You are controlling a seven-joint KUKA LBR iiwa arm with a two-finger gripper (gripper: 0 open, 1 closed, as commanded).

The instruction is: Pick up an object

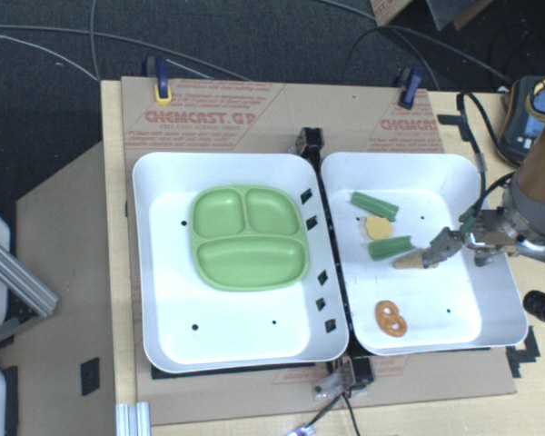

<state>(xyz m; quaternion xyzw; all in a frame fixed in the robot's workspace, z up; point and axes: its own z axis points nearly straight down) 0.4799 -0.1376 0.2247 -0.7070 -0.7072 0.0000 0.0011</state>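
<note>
Two white bins sit side by side on the desk [209, 107]; the left bin [163, 243] holds a green divided plate [249, 237]. In the right bin [463, 298], the claw [433, 253] reaches in from 3 o'clock, its tip beside a green stick [390, 247] and a tan piece [407, 262]; whether it is clenched cannot be told. Another green stick [374, 205] lies at 12 o'clock, a pretzel [390, 318] at 6 o'clock.
</note>
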